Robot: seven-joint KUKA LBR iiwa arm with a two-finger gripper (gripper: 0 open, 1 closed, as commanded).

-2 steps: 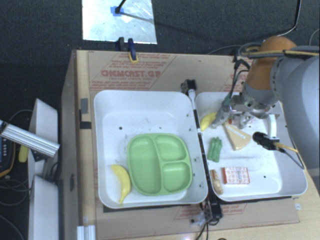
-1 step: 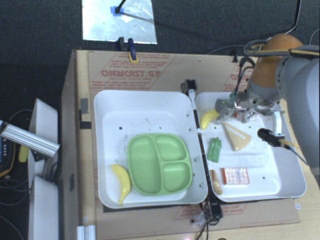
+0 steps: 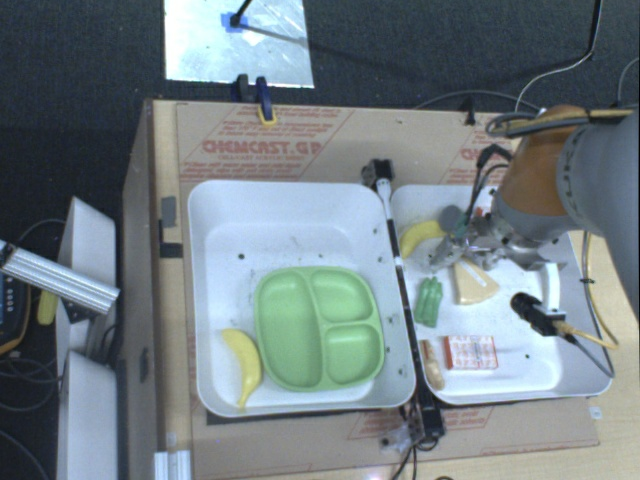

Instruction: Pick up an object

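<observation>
I see the bench (image 3: 300, 143) topped with a brown board printed in red letters. Two shallow white bins sit directly on it, side by side and touching along their inner rims: the left bin (image 3: 215, 298) and the right bin (image 3: 500, 383). A blue and yellow clamp (image 3: 262, 98) grips the bench's far edge. Black cables (image 3: 450, 100) trail over the far right part of the board.

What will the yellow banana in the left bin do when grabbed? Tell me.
The banana looks like a smooth moulded toy, so probably stiff and light. Its curved, tapered shape may slip out of a two-finger pinch. It lies beside the green divided plate near the bin wall, likely crowding the approach.
</observation>
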